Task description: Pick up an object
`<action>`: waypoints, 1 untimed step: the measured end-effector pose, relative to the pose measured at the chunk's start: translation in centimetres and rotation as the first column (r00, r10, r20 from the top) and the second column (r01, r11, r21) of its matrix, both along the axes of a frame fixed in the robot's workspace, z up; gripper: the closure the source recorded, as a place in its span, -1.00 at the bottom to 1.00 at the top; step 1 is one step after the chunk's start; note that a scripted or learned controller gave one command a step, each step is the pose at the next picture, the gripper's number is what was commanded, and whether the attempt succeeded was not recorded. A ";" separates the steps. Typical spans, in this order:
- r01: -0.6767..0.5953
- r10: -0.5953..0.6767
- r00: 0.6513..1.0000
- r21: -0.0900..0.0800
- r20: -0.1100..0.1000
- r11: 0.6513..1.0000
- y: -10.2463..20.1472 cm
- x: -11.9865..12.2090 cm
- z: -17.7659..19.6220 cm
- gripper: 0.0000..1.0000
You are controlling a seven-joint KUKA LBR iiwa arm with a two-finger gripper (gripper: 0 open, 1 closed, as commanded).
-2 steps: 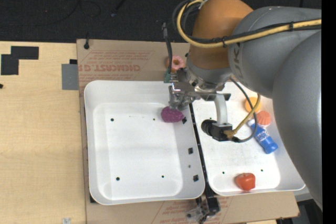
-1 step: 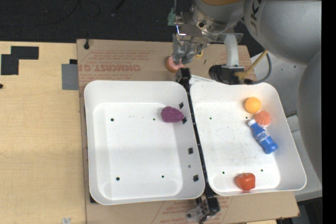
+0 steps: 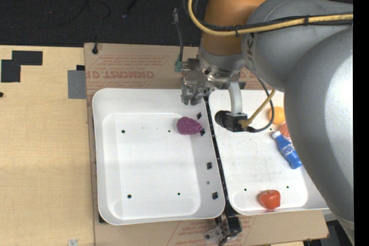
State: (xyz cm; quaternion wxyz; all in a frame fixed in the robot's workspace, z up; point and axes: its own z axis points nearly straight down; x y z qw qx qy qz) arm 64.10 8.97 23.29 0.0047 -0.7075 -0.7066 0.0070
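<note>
My hand (image 3: 194, 96) hangs over the far rim of the left bin (image 3: 109, 181), grip state I can't tell, just beyond the purple lump (image 3: 188, 125) lying free inside; I judge approach underway — next: descend squarely onto it.

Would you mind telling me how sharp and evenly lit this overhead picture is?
In the camera view, the arm looms large and soft, out of focus; the purple object in the left bin is fairly sharp with a small shadow; the white bins are bright without harsh glare, while the background above the bench is dark.
</note>
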 end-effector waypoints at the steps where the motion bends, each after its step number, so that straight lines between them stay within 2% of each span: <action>1: -0.004 0.004 1.000 0.005 0.026 1.000 1.4 0.4 11.2 1.00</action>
